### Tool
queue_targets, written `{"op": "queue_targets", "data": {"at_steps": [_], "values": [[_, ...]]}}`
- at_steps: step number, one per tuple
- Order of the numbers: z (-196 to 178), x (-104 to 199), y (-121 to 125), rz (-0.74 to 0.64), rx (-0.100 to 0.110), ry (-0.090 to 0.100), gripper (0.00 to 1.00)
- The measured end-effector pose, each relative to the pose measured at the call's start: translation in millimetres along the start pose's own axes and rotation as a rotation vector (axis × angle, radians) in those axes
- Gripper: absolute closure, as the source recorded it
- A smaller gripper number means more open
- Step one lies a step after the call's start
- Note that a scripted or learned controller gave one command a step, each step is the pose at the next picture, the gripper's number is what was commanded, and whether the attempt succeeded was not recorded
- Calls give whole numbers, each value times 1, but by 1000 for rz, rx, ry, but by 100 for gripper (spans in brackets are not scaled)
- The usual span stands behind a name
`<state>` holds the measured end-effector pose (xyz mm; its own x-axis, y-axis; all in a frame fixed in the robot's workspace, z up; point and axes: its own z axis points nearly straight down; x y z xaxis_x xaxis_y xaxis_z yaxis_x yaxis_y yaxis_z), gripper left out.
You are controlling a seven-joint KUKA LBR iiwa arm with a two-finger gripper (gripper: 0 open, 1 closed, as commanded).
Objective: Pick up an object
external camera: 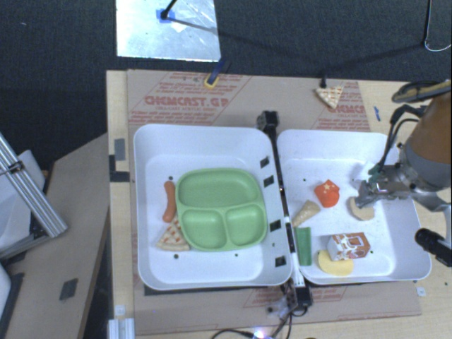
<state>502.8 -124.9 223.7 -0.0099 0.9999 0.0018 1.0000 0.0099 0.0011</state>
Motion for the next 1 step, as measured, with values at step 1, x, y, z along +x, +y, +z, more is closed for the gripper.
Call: {"op": "queue_targets", "data": {"at_steps": [1], "values": [[-3, 44, 5, 0, -1, 0, 100]]}}
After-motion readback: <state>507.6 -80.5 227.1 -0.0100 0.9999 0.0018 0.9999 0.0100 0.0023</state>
